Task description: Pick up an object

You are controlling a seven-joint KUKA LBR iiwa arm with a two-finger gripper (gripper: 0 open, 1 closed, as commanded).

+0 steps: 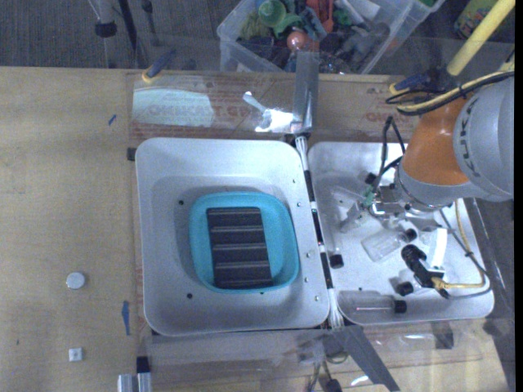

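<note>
My gripper is low in the right bin, reaching left from the grey arm with its orange band. A clear plastic piece lies on the bin floor just below and to the right of the gripper. Near the bin's front edge lies a thin pale stick with a black tip. A small black bit sits at the bin's left wall. In the left bin rests a turquoise dish holding a black ribbed block.
A divider wall separates the two bins. Behind the bins stand a clear crate of colourful toys and a metal upright. A small round disc lies on the bench at far left.
</note>
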